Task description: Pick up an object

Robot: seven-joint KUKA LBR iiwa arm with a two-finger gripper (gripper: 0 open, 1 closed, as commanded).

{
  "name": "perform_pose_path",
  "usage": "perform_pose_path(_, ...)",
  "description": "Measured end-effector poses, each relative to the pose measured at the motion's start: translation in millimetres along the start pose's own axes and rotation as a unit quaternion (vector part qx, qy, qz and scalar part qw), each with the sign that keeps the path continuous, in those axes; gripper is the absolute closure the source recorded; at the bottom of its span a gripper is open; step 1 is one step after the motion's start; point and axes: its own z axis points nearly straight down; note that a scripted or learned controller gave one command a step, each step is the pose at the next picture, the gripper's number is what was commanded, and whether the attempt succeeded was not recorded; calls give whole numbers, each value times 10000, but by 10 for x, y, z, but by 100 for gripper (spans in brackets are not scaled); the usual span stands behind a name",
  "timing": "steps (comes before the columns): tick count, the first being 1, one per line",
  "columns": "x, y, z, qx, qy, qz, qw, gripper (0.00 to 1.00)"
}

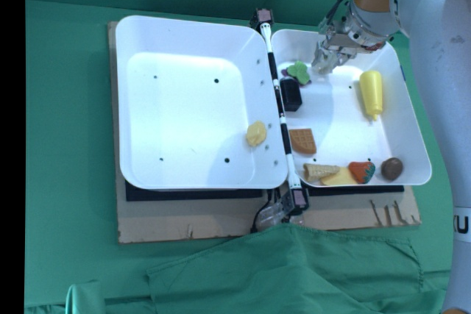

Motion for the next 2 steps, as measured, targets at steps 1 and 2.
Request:
perform_pose_path(1,159,155,8,102,-49,39,9999,100)
perform_pose_path(2,149,149,18,101,-43,45,9999,0)
